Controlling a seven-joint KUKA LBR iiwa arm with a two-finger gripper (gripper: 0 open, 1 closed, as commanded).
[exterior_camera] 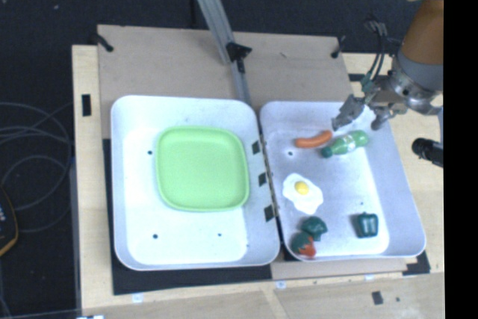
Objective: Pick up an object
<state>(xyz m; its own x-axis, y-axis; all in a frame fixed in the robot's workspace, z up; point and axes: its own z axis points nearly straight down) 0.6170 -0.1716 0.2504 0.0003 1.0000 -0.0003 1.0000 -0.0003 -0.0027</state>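
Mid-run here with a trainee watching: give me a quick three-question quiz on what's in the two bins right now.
1. True or false: the green plate lies in the right bin.
2. Which thing lies closest to the gripper?
A. fried egg
B. green bottle
C. dark green pepper
3. Fill in: the orange sausage lies just to the ____ of the green bottle in the camera view.

Key:
1. False; the plate is in the left bin.
2. B
3. left
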